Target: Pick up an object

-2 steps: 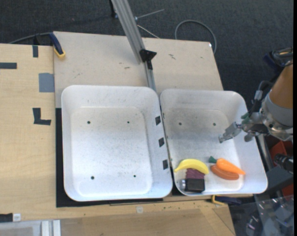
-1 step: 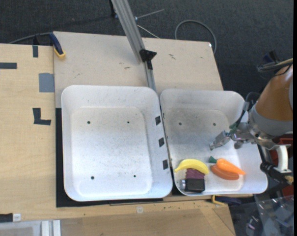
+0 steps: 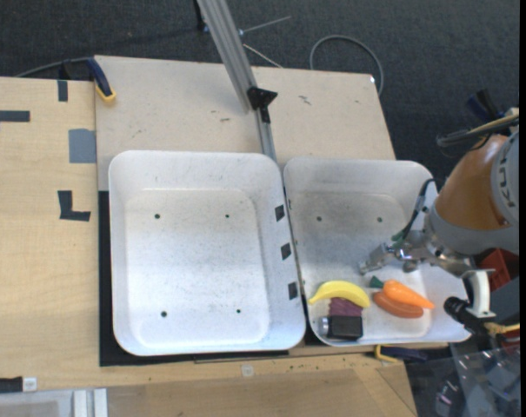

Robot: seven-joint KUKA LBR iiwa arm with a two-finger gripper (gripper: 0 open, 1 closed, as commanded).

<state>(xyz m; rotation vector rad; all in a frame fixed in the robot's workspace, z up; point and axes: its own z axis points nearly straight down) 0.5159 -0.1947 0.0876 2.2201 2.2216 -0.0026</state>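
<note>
The right bin [image 3: 349, 189] holds the objects in its near corner. A yellow banana [image 3: 339, 293] lies there, with a dark purple piece [image 3: 341, 307] and a small black block [image 3: 344, 327] just in front of it. Right of them lies an orange carrot [image 3: 403, 300], its green end pointing left. My gripper [image 3: 381, 260] reaches in from the right and hovers low in this bin, just above and behind the carrot's green end and to the right of the banana. I see nothing held in it.
The left bin [image 3: 193, 250] stands beside the right one, sharing a raised rim. A grey metal pole [image 3: 236, 55] slants down from the top to the gap between the bins. A cable loop [image 3: 345, 55] lies behind the bench.
</note>
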